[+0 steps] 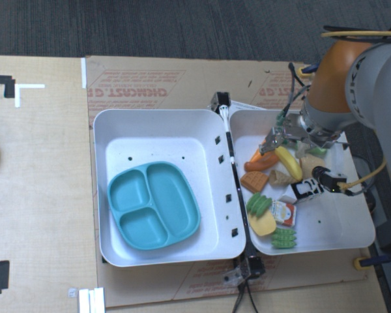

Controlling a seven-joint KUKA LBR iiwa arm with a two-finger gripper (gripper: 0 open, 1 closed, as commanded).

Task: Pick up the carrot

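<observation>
My gripper (275,137) sits low in the right bin (332,237), over the upper left of the toy-food heap. I cannot tell how it stands; the wrist blocks the view there. My arm (352,77) comes in from the right, orange band above the wrist.

Carrot (260,163): orange, lying on a slant near the right bin's left wall, one end reaching up to touch or nearly touch my gripper. Cannot tell whether it is gripped.

Banana (289,163) lies just beside the carrot, to its right. Waffle-like brown square (254,182) just below the carrot. Further down: a green leafy piece (259,205), a yellow piece (263,225), a small red-and-white packet (285,212), and a green pea pod (284,240) nearest the bin's lower wall.

Left bin (111,135) holds a teal divided plate (154,205), three compartments, lying flat.
</observation>
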